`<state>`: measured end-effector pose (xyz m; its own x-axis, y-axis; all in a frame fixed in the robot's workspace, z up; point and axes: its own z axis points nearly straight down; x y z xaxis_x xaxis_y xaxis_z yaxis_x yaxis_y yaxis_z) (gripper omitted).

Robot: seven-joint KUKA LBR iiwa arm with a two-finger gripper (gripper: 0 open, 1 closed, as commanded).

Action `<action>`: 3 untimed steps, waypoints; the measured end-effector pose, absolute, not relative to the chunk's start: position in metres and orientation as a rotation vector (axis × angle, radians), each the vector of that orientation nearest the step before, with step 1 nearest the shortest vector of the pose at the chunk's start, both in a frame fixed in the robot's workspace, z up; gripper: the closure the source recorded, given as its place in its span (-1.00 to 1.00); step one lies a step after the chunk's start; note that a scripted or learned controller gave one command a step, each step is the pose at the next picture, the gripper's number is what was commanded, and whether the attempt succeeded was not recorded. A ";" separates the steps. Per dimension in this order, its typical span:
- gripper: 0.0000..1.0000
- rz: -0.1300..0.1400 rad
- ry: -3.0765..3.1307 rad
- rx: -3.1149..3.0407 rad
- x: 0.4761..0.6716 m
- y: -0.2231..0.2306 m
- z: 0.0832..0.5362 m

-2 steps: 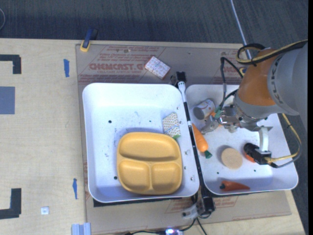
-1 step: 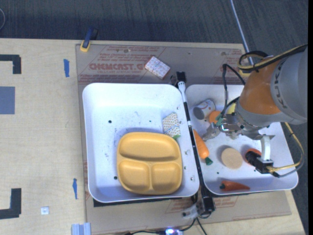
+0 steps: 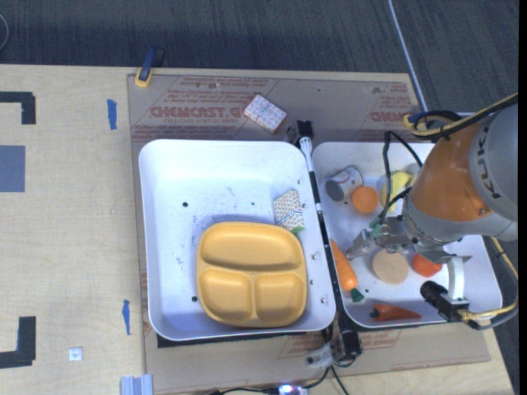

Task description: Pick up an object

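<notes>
Down at the front of the right bin point(image 3: 492, 290) there's a red chili pepper point(image 3: 396, 312) lying flat, with a carrot point(image 3: 345, 271) along the left wall beside it. The arm point(image 3: 451, 183) comes in from the right and hangs over the middle of that bin, with the gripper point(image 3: 385, 235) low among the objects. Honestly can't tell how the gripper itself is set, the wrist hides too much of it.

Right under the gripper, just toward the front, sits a round tan disc point(image 3: 391, 267), touching or nearly touching it as far as I can see. An orange ball point(image 3: 365, 198) sits just behind the gripper, next to a small grey cup point(image 3: 341, 184) on its side. A yellow piece point(image 3: 398, 183) peeks out by the arm, and something red-orange point(image 3: 426, 264) shows right of the disc.

Over in the left bin point(image 3: 165, 220) there's a big yellow divided tray point(image 3: 251, 274), with a small patterned packet point(image 3: 289, 209) at its back right corner.
</notes>
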<state>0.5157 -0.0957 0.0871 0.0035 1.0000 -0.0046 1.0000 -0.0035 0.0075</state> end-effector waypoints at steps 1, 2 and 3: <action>-1.00 0.003 2.221 2.219 0.602 -0.093 0.086; 1.00 0.004 2.219 2.213 0.603 -0.093 0.097; -1.00 0.004 2.219 2.214 0.603 -0.093 0.097</action>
